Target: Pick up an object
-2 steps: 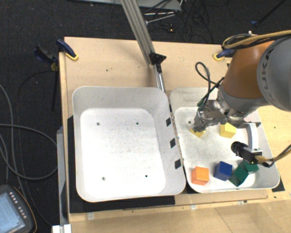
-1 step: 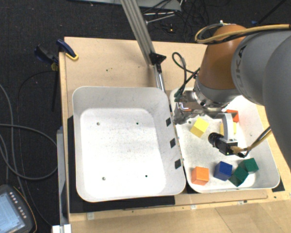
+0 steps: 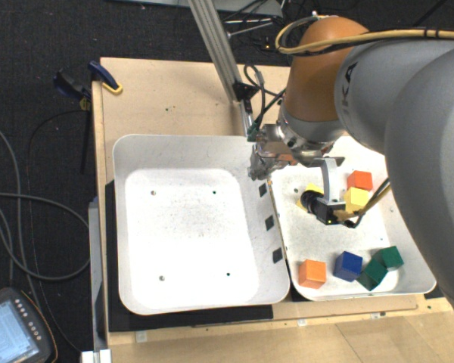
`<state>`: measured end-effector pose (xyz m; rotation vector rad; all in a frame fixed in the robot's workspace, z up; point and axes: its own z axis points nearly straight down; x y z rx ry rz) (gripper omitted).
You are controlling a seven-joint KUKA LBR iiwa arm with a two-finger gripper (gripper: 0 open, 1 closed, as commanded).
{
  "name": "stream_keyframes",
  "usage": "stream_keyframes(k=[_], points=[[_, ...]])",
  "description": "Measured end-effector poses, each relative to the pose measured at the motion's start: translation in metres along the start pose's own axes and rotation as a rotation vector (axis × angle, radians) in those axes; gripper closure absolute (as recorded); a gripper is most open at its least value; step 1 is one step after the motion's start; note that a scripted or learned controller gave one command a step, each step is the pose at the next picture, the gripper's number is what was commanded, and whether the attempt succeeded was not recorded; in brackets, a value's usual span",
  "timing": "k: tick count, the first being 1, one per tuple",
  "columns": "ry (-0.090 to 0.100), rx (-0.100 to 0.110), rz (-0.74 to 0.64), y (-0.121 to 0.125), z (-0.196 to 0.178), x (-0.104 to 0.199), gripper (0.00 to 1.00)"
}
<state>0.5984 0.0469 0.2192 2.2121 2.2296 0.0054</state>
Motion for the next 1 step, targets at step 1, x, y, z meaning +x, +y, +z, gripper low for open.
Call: stream_keyframes(k=[1], points=[[0.000,0.001,0.001,0.0187,-0.0040,0.0391,1.00]])
